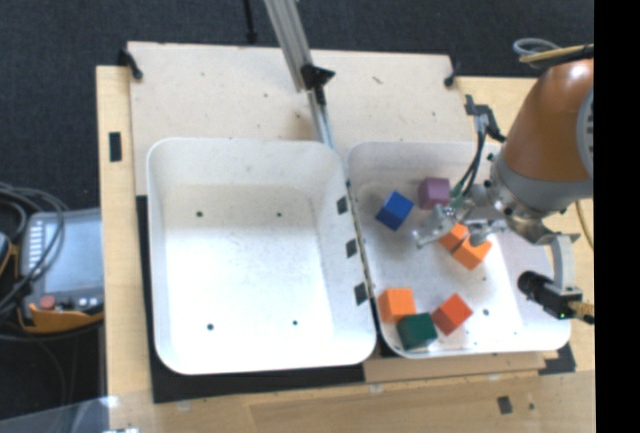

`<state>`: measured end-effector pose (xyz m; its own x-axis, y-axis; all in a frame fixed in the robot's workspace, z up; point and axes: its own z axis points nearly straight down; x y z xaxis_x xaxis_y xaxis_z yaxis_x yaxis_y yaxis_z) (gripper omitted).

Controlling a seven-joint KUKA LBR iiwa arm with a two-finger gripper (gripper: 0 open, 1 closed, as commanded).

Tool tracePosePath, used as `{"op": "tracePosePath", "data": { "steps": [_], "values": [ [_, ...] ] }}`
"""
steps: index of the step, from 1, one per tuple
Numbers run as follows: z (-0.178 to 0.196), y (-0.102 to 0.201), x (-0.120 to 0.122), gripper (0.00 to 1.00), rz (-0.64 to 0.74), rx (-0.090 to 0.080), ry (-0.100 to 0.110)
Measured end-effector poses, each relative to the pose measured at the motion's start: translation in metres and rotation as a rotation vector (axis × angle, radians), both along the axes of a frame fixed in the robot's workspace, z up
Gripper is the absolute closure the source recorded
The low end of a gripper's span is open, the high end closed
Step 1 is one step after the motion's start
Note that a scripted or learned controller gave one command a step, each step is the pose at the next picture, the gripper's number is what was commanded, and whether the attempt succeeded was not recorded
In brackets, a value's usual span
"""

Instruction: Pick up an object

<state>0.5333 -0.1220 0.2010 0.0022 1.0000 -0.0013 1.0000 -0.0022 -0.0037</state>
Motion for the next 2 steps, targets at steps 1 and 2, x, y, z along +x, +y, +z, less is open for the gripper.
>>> {"op": "tracePosePath", "data": {
  "steps": [1, 2],
  "values": [
    [-0.054, 0.002, -0.011, 0.0, 0.0, 0.0, 0.001],
    [-0.104, 0.0, -0.01, 0.0, -0.001, -0.002, -0.007]
  ]
}}
